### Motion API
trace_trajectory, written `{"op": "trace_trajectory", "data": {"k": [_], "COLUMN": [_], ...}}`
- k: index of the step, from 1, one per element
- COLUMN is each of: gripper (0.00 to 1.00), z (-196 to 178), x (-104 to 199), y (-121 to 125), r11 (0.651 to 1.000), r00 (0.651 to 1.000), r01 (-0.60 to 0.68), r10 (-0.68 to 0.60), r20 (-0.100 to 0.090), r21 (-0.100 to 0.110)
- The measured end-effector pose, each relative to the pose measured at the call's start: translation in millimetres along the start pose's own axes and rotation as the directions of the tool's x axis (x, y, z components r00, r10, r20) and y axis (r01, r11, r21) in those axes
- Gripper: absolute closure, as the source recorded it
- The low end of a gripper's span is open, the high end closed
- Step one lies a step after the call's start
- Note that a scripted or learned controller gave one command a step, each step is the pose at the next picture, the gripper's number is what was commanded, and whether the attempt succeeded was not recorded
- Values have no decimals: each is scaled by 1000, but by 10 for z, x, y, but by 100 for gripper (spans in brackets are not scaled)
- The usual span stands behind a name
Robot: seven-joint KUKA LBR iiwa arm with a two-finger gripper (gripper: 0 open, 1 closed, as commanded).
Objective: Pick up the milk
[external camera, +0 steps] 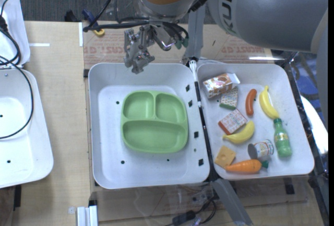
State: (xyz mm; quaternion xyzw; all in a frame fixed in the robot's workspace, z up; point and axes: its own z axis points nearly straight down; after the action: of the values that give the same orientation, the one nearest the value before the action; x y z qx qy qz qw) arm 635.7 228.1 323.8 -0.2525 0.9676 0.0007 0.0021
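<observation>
The milk (217,85) is found at the back left of the right bin (297,167), among bananas, a carrot and a can. A green plate (154,121) is held by the left bin (104,167). The gripper (136,55) is seen above that bin's back rim; the state of its fingers cannot be told.

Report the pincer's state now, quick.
Pincer: above the left bin's back edge, nothing between its fingers; open or closed cannot be told.
</observation>
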Motion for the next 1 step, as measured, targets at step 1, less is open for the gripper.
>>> {"op": "trace_trajectory", "data": {"k": [1], "gripper": [100], "z": [-265], "x": [-217], "y": [-120], "r11": [946], "r00": [946], "r01": [323], "r10": [-323], "r20": [2], "r21": [0]}}
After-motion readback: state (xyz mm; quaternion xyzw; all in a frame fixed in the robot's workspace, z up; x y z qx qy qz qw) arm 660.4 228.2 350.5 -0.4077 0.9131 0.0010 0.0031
